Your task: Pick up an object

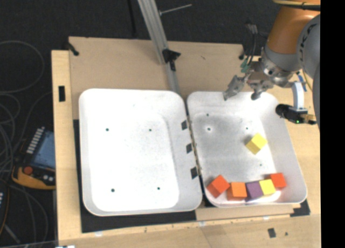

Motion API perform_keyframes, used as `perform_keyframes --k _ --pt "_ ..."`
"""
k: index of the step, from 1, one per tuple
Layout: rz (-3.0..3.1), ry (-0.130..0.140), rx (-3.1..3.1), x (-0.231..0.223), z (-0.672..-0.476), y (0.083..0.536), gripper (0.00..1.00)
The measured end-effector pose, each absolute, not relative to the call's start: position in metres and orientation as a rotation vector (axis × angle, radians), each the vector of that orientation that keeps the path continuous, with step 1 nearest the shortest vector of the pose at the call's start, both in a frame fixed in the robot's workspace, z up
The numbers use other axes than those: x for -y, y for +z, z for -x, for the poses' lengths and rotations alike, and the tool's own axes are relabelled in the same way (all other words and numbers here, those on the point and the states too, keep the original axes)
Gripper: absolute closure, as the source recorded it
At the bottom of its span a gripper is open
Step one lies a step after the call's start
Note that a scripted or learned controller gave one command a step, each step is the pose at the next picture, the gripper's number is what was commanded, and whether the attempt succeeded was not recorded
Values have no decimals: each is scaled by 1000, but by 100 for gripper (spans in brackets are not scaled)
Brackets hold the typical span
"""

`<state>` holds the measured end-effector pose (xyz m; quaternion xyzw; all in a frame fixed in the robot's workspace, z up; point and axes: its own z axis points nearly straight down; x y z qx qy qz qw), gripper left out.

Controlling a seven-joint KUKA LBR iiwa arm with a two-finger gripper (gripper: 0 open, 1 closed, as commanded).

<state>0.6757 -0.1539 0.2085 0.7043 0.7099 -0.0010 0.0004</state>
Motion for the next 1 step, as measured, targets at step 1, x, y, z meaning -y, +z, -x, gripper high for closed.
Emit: perform_keyframes --k 1 --pt "-2231 -12 -2218 208 -610 134 0"
